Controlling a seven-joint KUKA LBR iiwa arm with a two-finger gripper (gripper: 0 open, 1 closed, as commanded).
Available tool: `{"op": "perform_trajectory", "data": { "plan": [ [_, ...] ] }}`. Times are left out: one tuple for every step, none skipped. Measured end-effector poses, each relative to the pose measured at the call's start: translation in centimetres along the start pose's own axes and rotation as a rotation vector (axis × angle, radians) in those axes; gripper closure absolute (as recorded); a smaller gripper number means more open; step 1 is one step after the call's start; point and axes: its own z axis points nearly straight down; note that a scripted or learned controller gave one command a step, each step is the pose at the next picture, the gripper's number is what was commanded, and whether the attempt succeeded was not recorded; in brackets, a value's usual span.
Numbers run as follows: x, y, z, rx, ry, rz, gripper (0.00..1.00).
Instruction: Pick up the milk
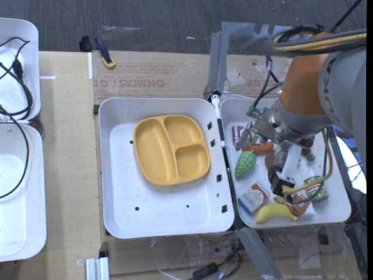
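We see the milk (252, 198) lying near the front of the right bin (304, 221), just beside a yellow banana (274, 213). The hand (262, 136) hangs farther back over that bin, above an orange carrot (260, 147). It is not touching the milk. We cannot tell if the hand is wide or narrow.

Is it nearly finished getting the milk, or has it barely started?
Barely started, it seems. Done: nothing that shows. The milk carton lies on the floor of the right bin, beside the banana, with nothing gripping it. In hand: the arm hangs over that bin, above other toys rather than the carton. Left: reach the carton, grip it and lift it.
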Motion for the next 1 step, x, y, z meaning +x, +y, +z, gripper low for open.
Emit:
{"op": "perform_trajectory", "data": {
  "plan": [
    [-6.31,-1.75,-0.54,0.001,0.001,0.012,0.0]
  ]
}}
